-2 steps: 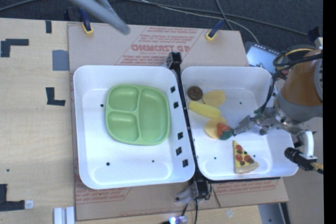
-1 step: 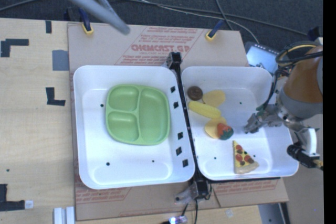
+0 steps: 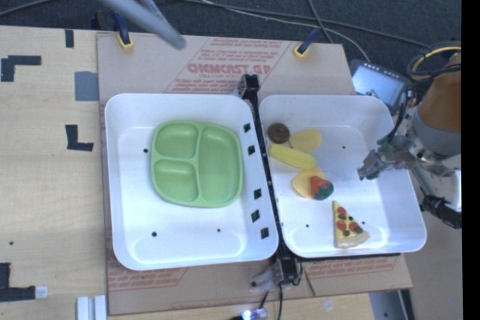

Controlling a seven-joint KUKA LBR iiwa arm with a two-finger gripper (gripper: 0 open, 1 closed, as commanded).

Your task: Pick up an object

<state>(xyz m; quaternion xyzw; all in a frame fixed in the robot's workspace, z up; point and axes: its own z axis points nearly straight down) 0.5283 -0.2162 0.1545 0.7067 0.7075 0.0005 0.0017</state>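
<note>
The right bin [image 3: 390,228] holds a brown round piece [image 3: 279,133], a yellow chip-like piece [image 3: 306,139], a yellow banana-shaped piece [image 3: 292,157], a yellow, red and green piece [image 3: 315,186] and a pizza slice [image 3: 346,225]. My gripper [image 3: 370,165] hangs over the bin's right side, well to the right of these pieces. Nothing shows between its dark fingers, and their spacing is too small to read.
The left bin [image 3: 127,236] carries a green divided plate [image 3: 198,163]. A black clip strip [image 3: 259,161] runs between the bins. The arm's orange band and grey wrist [image 3: 439,116] sit past the right bin's edge, with cables behind.
</note>
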